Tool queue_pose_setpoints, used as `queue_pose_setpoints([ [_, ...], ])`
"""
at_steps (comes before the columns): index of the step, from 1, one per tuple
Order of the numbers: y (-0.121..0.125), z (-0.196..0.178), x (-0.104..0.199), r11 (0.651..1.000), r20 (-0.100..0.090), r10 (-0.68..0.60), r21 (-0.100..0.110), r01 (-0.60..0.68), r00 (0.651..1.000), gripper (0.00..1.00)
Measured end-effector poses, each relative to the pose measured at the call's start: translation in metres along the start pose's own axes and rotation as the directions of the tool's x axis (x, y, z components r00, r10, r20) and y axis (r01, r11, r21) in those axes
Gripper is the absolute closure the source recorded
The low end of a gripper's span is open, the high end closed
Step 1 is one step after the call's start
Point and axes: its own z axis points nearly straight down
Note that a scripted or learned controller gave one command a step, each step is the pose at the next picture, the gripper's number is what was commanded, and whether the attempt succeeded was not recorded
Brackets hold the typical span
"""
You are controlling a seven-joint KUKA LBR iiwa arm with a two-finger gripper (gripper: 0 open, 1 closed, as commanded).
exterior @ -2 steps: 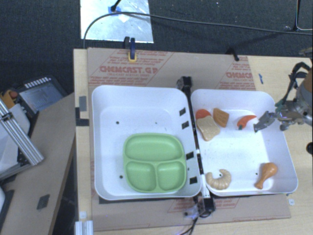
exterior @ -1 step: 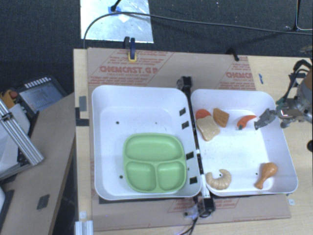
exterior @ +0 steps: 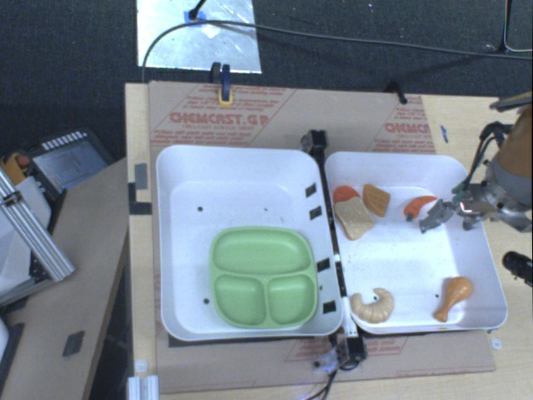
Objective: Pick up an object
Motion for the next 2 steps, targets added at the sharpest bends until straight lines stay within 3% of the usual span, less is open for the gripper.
queue_pose_setpoints([
  [1, 0.0, 0.059, 0.007, 1.0, -0.001, 0.0, 0.0, 0.0, 1.0, 0.0],
  [2, 0.001, 0.079, 0.007, 1.0, 0.0, 0.0, -0.002, 0.0, 1.0, 0.0],
])
